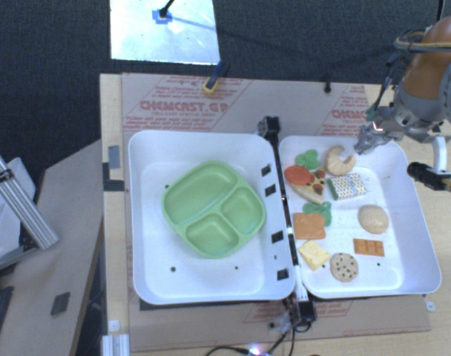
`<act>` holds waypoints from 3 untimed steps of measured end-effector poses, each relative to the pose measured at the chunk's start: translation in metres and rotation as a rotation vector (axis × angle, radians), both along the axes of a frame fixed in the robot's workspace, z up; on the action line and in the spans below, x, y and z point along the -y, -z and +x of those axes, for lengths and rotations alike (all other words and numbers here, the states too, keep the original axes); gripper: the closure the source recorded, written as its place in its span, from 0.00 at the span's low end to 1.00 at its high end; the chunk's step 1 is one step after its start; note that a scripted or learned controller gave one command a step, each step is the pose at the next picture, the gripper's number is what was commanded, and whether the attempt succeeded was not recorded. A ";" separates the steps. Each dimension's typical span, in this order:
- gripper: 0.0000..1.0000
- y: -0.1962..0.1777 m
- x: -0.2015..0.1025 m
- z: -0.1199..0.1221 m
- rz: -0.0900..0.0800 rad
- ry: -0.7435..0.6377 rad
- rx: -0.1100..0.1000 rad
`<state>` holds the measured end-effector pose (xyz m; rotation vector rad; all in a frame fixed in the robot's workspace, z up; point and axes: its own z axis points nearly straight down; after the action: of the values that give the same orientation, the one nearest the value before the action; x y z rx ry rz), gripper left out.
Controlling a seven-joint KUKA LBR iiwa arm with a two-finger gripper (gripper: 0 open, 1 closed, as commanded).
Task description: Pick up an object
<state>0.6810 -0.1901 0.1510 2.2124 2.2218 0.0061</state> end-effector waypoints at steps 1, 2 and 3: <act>1.00 -0.047 -0.004 0.007 0.000 -0.002 0.001; 1.00 -0.077 -0.003 0.009 0.000 -0.002 0.000; 1.00 -0.068 -0.038 -0.024 0.002 -0.003 -0.007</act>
<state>0.6573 -0.1517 0.2194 2.2141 2.2299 0.0005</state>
